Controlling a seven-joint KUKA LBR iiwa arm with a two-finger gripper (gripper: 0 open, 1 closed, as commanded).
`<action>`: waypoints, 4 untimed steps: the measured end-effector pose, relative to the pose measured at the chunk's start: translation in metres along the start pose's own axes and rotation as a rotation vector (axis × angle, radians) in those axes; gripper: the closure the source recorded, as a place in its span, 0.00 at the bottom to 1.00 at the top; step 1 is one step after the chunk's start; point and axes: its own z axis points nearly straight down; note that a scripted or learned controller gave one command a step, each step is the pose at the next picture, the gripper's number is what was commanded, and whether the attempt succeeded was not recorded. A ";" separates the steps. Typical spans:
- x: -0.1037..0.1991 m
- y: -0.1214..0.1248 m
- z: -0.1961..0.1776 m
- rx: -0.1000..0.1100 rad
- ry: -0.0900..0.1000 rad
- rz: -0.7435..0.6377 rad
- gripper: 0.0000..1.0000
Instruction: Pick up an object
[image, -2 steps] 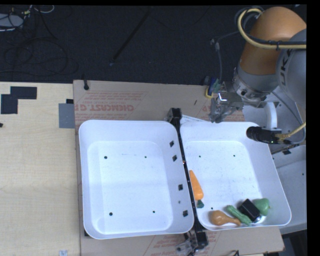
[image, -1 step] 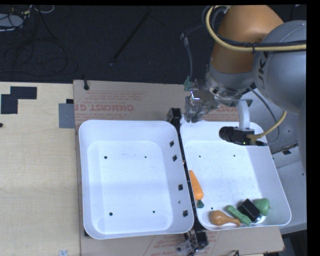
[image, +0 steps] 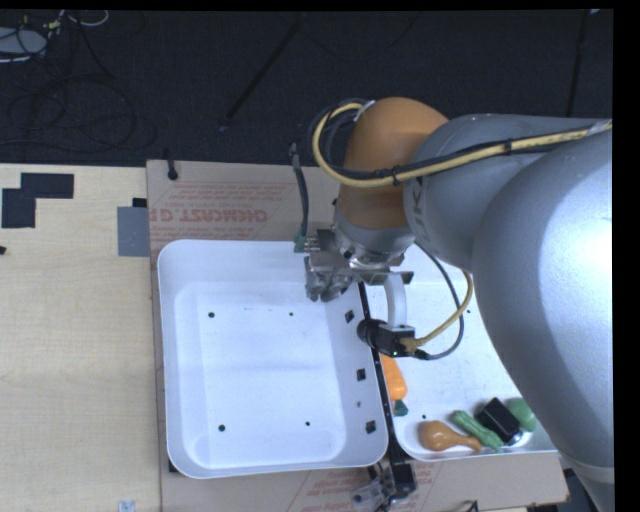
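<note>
My gripper (image: 322, 283) hangs below the orange wrist band (image: 385, 150), over the upper right corner of the left bin (image: 180, 300), close to the divider between the bins. Nothing shows beneath it but white bin floor. Several small objects lie in the right bin (image: 450, 350): an orange piece (image: 396, 381) by the divider, a small teal bit (image: 401, 408), a tan pear-shaped object (image: 445, 435), a green stick (image: 478, 428), a black block (image: 497, 419) and a green lump (image: 521, 411). All of these sit well below and right of the gripper.
The big grey arm (image: 540, 260) covers most of the right bin's upper part. A black and yellow cable (image: 440, 335) loops down from the wrist to a connector (image: 385, 338) at the divider. Cardboard (image: 220, 210) lies under the bins.
</note>
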 end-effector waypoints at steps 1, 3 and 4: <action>0.048 0.009 -0.012 -0.012 0.001 0.000 1.00; 0.041 0.028 -0.082 -0.027 0.001 0.008 1.00; 0.130 0.027 -0.175 -0.023 0.004 -0.003 1.00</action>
